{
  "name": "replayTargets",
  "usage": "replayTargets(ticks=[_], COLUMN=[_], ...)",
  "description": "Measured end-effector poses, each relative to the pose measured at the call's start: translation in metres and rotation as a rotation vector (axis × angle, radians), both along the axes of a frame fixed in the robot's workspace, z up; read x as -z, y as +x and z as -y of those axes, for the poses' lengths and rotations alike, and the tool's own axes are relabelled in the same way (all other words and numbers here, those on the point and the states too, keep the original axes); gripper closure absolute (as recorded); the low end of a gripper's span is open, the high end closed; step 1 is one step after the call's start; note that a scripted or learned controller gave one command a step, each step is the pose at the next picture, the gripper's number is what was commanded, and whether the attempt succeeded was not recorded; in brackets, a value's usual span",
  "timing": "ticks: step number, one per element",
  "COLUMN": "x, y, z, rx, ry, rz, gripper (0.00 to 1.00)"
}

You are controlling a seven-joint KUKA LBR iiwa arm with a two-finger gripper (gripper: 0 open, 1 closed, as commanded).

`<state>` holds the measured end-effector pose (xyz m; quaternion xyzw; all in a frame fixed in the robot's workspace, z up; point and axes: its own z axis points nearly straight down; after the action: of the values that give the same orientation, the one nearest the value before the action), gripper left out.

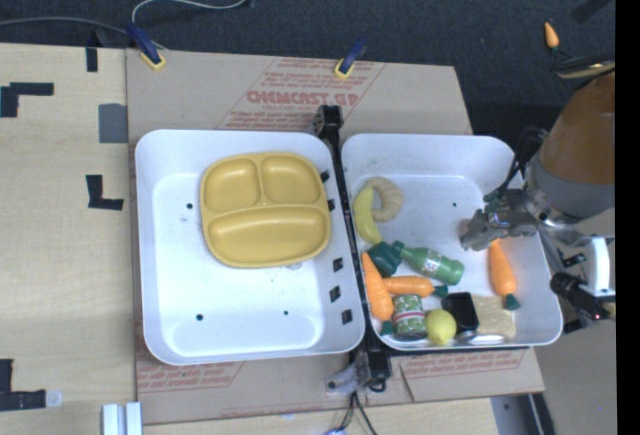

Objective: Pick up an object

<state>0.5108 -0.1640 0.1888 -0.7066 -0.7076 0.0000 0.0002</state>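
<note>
1. Two shallow white bins sit side by side on a cardboard sheet. The left bin (165, 253) has a yellow divided tray (266, 208) lying flat toward its far side.

2. The right bin (440, 155) is where all the small stuff is, mostly piled along the near side and the left wall.

3. A banana (366, 214) lies by the left wall, curved against a tan ring-shaped thing (388, 198) just to its right — looks like a doughnut or bagel.

4. Below those there's a green bottle (425, 262) lying on its side, then two carrots: one (376, 288) running along the left wall, another (408, 286) lying crosswise just near of the bottle.

5. Near edge of that bin: a small can (407, 315), a lemon (441, 325), a black block (461, 309) and a beige slab (496, 318) like a slice of bread, all packed touching each other.

6. A third carrot (501, 270) lies on its own toward the right side, green end pointing near.

7. The arm comes in from the right, and the gripper (490, 226) hangs over the right part of that bin, just far-left of the lone carrot. The claw tips are a grey blur — can't tell how far open they are, and I see nothing between them.
</note>
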Motion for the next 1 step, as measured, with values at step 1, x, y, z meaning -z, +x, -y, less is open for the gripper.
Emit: replayTargets(ticks=[1], x=[0.0002], y=[-0.0001], z=[0.0001], rx=[0.000], ry=[0.000], rz=[0.000], gripper=[0.00])
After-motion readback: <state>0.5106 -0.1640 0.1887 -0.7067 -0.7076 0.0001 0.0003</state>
